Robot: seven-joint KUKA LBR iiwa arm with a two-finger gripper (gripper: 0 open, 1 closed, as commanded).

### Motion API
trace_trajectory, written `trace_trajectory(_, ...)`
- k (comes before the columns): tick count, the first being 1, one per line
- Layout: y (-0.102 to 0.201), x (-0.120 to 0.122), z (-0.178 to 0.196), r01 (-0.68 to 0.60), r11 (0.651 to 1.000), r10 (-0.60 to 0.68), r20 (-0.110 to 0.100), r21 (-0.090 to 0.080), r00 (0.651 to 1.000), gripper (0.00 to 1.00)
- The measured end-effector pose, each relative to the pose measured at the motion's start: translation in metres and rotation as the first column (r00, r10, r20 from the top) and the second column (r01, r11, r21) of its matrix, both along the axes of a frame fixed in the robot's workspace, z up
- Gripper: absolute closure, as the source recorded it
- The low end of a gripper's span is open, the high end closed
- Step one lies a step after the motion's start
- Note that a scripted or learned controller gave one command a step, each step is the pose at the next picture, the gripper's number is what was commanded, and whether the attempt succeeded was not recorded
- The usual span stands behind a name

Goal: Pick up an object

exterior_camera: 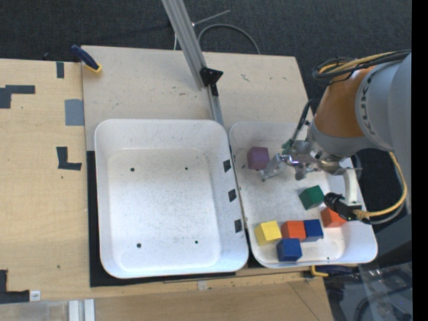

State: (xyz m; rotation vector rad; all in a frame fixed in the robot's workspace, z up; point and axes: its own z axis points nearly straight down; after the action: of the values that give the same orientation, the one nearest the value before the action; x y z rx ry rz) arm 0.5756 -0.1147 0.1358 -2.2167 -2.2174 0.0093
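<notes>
In the right bin (pixel 358 249) a purple block (pixel 258 157) lies near the far left corner. My gripper (pixel 285 170) hovers just right of it, open, with nothing between its fingers; the left fingertip (pixel 270 173) is close to the block's lower right edge. A green block (pixel 311 196) lies below and right of the gripper. Along the bin's near side sit a yellow block (pixel 269 231), an orange block (pixel 293 229), a blue block (pixel 313 229) and a second blue block (pixel 289 249). Partly behind a black cable, a red-orange block (pixel 331 217) rests at the right.
The left bin (pixel 107 179) stands beside the right one, their rims touching. A slanted metal rail (pixel 184 29) runs down to the bins' far junction. A cable (pixel 381 209) loops by the right bin's right edge. A blue and yellow clamp (pixel 85 58) lies at the bench's far left.
</notes>
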Motion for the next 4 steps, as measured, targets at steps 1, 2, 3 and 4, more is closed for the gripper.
trace_trajectory(1,0.001,0.000,-0.044,-0.001,1.000,0.001,0.007,0.000,1.000,0.00)
trace_trajectory(2,0.002,-0.001,-0.035,-0.002,1.000,0.002,0.005,0.001,1.000,1.00)
trace_trajectory(3,-0.006,-0.006,0.014,0.000,1.000,0.000,0.012,-0.001,1.000,1.00)
trace_trajectory(4,-0.002,-0.006,0.057,-0.001,1.000,0.001,0.011,0.000,1.000,1.00)
